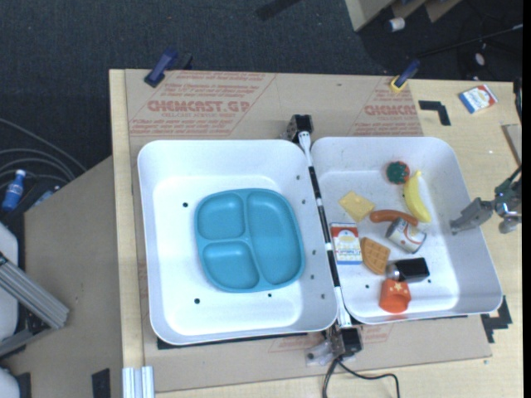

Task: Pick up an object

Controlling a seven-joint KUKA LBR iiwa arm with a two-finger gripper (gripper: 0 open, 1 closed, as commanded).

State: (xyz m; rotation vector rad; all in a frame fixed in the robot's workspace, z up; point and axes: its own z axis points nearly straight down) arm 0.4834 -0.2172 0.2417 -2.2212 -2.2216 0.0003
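The right bin (440, 160) holds several small items: a yellow banana (416, 197), a green and red ball-like piece (398, 172), a yellow wedge (357, 206), a brown sausage (392, 217), a small can (407, 235), a white and red carton (346, 245), a waffle (375, 255), a black block (409, 269) and a red-orange pepper (395, 296). My gripper (491, 211) hangs at the right rim of this bin, to the right of the banana and can, touching none of them. Nothing shows in its grasp.
The left bin (166, 172) carries a blue divided plate (248, 239). A black rail (319, 222) joins the two bins. Blue and yellow clamps (161, 67) sit at the board's back edge, and a small carton (477, 99) lies at the far right.
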